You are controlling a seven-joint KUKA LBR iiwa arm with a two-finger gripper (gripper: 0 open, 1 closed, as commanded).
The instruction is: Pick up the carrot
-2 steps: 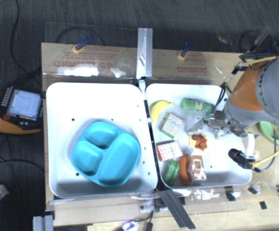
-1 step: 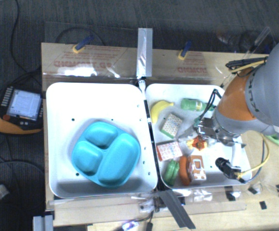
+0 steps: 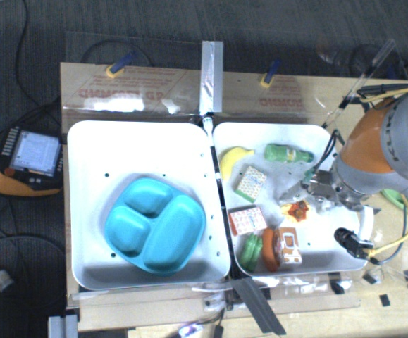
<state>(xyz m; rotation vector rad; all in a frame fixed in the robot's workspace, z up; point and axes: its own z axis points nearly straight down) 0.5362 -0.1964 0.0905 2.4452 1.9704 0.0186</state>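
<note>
Camera view has the arm [image 3: 373, 153] reaching in from the right over the right-hand bin [image 3: 316, 129], and its pincer [image 3: 315, 189] sits low among the clutter, near a small orange-and-red toy [image 3: 299, 210]. Whether the pincer is spread or closed I cannot tell; the wrist hardware blocks it, and nothing is visibly gripped.

The carrot [image 3: 268, 248] lies at the near edge of that bin, an orange stub wedged between a green vegetable [image 3: 251, 247] on its left and a small printed carton [image 3: 288, 245] on its right, both touching it or nearly so. That makes it a tight target. My judgement: the pincer needs to travel toward the near-left, line up along the carrot's long axis, and come down so one tip slips into each seam beside it. A skewed drop would likely catch the carton instead.

Farther back sit a banana [image 3: 233, 159], a green bottle [image 3: 287, 153] and two checked packets [image 3: 249, 184]. The left bin [image 3: 91, 139] holds a blue divided tray [image 3: 154, 220].

Hard to read: the carrot's far end runs under the carton's edge, and the small toy's identity is unclear.
</note>
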